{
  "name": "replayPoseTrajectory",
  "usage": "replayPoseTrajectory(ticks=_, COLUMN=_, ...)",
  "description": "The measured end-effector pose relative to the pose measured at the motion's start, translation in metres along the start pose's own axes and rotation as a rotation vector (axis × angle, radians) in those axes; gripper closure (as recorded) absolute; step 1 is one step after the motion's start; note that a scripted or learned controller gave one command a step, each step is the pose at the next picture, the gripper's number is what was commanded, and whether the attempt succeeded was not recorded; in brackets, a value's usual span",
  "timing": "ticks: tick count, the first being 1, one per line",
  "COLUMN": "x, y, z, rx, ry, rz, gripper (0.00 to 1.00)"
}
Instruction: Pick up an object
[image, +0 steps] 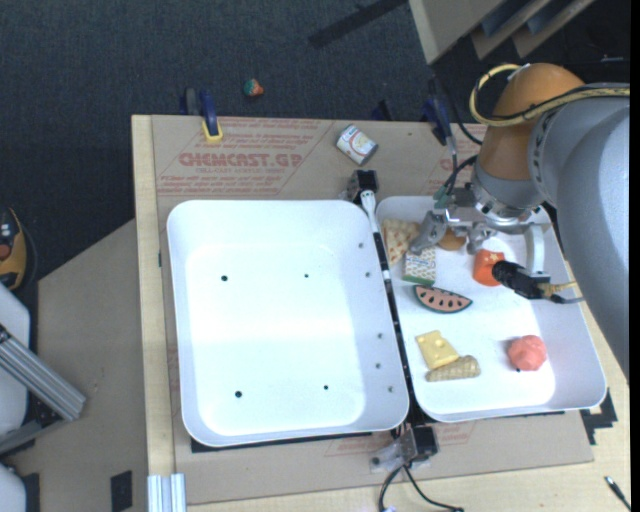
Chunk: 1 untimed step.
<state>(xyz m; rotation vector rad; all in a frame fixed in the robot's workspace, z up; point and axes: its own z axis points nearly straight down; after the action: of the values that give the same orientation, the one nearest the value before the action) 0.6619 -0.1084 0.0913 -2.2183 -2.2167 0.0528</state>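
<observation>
While the pincer (437, 232) hangs low at the right bin's (575, 385) 11 o'clock corner, fingers apparently spread over the speckled block (421, 266) without pinching it, the reach step looks underway; next, descend and close.

Arm (585, 130) cut off by right and top edges. Wrist covers far corner of right bin (575, 385). Gripper (450, 232) partly masked by own housing; finger gap unreadable. Tan item (398, 237) under gripper half hidden, kind unclear. Small boxy thing (356, 144) on cardboard beyond bins too small to identify. Tiny coloured speck (254, 88) on floor, unidentifiable.
</observation>
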Motion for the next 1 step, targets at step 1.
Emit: replayPoseTrajectory(ticks=1, x=-0.0003, y=-0.0001, z=-0.011, rx=-0.001, ry=0.001, rz=0.005, gripper=1.0)
